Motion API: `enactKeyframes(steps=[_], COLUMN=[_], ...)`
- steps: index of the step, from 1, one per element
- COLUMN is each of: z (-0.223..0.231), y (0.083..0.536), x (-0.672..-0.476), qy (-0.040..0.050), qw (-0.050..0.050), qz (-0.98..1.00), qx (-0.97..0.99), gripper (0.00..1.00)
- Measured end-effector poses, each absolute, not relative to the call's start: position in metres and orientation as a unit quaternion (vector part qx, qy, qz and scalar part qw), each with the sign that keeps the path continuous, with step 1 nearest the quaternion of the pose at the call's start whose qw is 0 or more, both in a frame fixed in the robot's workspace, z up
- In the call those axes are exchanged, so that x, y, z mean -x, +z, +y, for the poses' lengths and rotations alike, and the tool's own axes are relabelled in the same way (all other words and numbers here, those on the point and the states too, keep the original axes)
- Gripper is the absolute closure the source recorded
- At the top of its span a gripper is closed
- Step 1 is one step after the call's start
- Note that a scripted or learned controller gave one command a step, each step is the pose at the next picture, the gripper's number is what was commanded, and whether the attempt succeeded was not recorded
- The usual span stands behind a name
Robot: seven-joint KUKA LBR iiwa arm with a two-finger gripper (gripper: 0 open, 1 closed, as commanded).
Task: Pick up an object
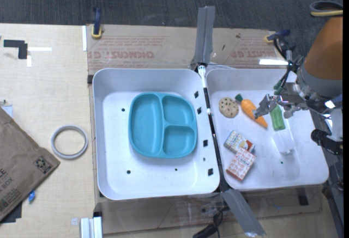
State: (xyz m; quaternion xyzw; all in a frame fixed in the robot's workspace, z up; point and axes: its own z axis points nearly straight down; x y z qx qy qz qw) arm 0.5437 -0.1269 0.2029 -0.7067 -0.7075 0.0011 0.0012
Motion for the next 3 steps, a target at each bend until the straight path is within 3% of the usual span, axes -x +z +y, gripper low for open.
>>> enactKeyframes(steps=[1,2,3], z=[-0.128,-0.129,-0.044], y=[0.092,0.100,0.191], x=[-0.591,-0.590,-0.588], qy=[0.0003,0.0009,0.0009], qw=[0.000,0.001,0.000], qz=[-0.662,-0.661,-0.679], qx=[0.750,0.751,0.734], gripper=[0.00,1.00,1.00])
